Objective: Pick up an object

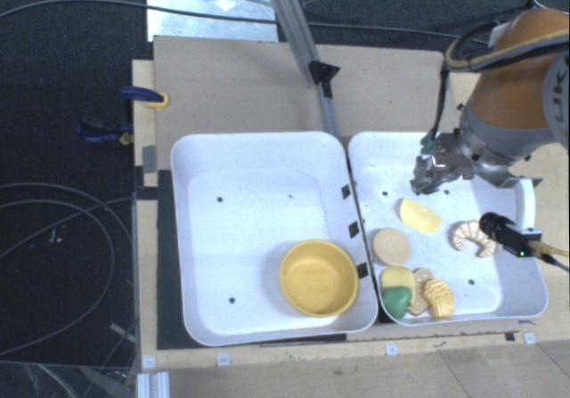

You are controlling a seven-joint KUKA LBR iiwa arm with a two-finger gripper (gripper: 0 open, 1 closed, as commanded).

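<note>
The tool [431, 175] hovers in the right bin [534, 298], right of frame centre; whether it is open, I cannot tell. A pale yellow piece [419, 215] lies just below it, long axis slanting down-right.

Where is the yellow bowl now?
The yellow bowl sits in the left bin, near its front right corner, close to the divide from the right bin and the tan disc.
</note>
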